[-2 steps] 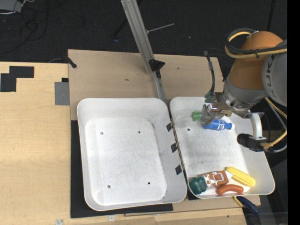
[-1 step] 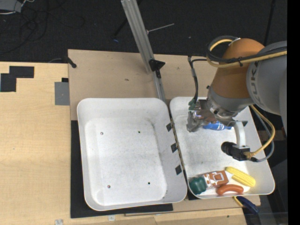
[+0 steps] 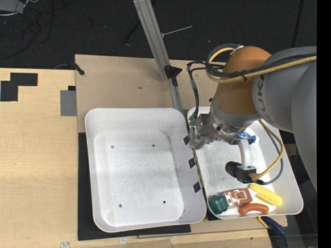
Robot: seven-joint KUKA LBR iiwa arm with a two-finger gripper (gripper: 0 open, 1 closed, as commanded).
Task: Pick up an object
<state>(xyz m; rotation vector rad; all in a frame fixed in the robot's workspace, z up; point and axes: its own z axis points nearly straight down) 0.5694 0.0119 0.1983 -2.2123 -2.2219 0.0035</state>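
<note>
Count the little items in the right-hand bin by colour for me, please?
Yellow: 1, the corn-like piece
Orange: 1, the ring-shaped piece
Green: 1, the dark green item
Orange-and-white: 1, the small packet
Blue: 1, partly hidden behind the arm
Total: 5

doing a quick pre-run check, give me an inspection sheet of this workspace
surface: light wooden bench bearing a left white bin and a right white bin, side by side.
job's things: in the right bin's near corner, a yellow corn-like toy, an orange ring-shaped piece, a dark green lump, a small orange and white item; a blue and white item under the arm.
clutter: black tabs on the rim between the bins.
claw: low over the right bin's far left corner; its state is hidden by the wrist.
cables: black and yellow cable looping off the arm; loose wires on the dark floor.
surroundings: slanted aluminium rail; dark floor.
</note>
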